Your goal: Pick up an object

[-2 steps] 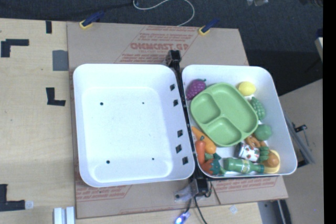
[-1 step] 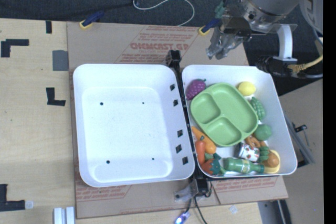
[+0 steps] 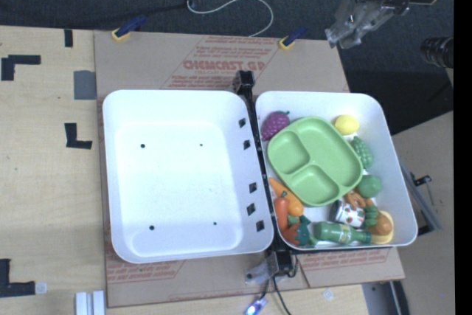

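Gripper (image 3: 345, 32) far right beyond the bins, grip state unclear, green divided plate (image 3: 313, 160) nearer left, with toy food in right bin (image 3: 394, 158)

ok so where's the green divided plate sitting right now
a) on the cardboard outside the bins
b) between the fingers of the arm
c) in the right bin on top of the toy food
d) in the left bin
c: the green divided plate lies in the right bin, tilted over the toy food, with purple grapes at its upper left and a yellow lemon at its upper right.
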Controlling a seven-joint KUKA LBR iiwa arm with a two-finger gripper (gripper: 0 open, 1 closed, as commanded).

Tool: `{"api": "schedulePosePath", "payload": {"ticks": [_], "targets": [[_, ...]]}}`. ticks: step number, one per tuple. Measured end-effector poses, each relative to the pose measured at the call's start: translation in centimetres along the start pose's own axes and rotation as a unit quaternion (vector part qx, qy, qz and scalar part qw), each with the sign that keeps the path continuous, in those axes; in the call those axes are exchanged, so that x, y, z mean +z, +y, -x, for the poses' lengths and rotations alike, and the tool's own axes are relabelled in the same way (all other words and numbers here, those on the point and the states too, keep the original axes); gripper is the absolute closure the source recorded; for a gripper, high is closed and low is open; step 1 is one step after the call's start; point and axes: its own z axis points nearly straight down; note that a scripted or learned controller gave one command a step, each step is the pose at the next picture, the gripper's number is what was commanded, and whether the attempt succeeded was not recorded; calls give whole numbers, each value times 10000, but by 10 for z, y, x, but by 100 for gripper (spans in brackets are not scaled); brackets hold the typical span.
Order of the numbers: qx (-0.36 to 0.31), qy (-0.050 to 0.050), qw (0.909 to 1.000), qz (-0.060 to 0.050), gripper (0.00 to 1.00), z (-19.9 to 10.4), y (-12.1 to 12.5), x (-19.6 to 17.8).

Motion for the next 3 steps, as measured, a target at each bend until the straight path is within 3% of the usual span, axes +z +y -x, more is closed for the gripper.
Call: {"api": "schedulePosePath", "payload": {"ticks": [1,2,3], "targets": [[-20,-12,9999,-147,100,-80,-17,125],[23,-23,9999,-156,100,-77,-61,219],[40,-14,10000,-60,100,-26,-54,153]]}}
